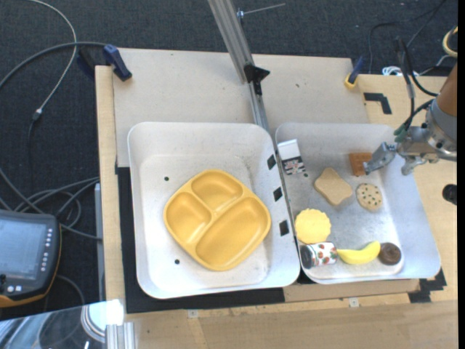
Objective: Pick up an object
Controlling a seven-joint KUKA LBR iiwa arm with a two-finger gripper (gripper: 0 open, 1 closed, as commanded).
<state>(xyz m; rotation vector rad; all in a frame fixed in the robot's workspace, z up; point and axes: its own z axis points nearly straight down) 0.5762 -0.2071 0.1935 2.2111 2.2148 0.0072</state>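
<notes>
From above, the pale, matte fibreboard surface [189, 86] carried two shallow white bins with rounded corners, set side by side. The left bin [145, 151] held a smooth yellow plastic plate [216, 219], roughly square with softened corners and divided into three compartments. The right bin [418, 217], its floor scuffed grey, held the small items: a tan slice of toast [333, 186] with a rounded top edge, a round speckled cookie [369, 195] just beside it, a small orange-brown block [357, 163] near the far side, a yellow disc with a scalloped edge [313, 225], a curved glossy banana [359, 254], a dark brown round piece [391, 253] touching the banana's tip, a small white cup with red marks lying on its side [320, 254], and a white boxy carton [289, 153] at the bin's inner wall. The gripper [396, 160], grey metal, reached in from the right over the bin's far right part, its left tip just beside the orange-brown block; its two prongs appeared spread apart, released, with nothing between them. A slanted metal pole [231, 31] crossed the surface from the top.
</notes>
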